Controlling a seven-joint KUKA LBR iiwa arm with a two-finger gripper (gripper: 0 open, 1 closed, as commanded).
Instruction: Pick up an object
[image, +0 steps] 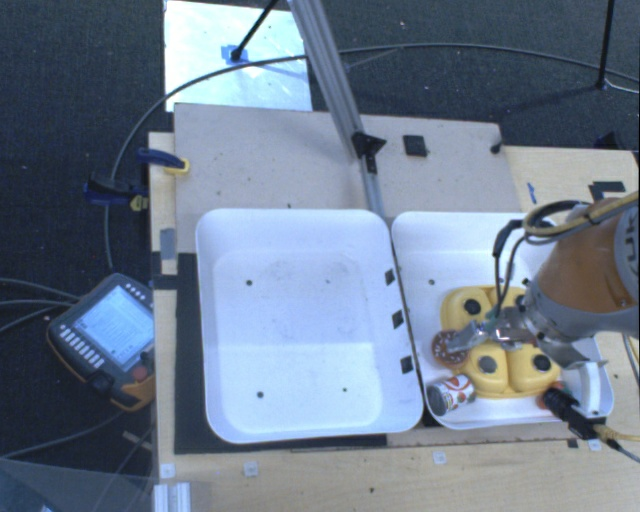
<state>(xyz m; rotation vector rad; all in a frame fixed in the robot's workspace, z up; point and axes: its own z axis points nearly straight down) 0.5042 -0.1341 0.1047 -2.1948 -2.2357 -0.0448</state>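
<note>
**Pincer low over a crowded corner of the right bin**

Far to the left of the pincer, off the worktop's edge, a handheld control pad (105, 340) lies on the dark floor. Nearer, though well apart from the pincer, the left bin (225, 400) takes up the middle of the worktop (280, 160). A grey pole (335, 85) slants down from above and ends near the seam where the two bins meet.

The right bin (440, 250) holds everything worth grasping, all bunched in its lower part. Just left of the pincer lies a small round brown thing like a ring or biscuit (445, 347); below and to the left lies a small red and white can (450, 395) on its side, close to the bin's near rim. A yellow moulded toy (505, 370) with dark spots sits directly beneath and around the pincer.

The pincer (478, 335) hangs low over the yellow toy, its tip pointing towards the brown ring. Whether its fingers are apart or together cannot be told from this slanted view, and nothing is plainly seen between them. To the right, the arm (590, 285) with its orange band and looping cables covers the bin's right side.

The likely trouble is the crowding. With toy, ring and can so near each other, a closing pincer could catch an edge, push one thing into another, or slide off the toy's rounded humps. The ring lies flat and may simply skid away, and the can looks ready to roll.
</note>
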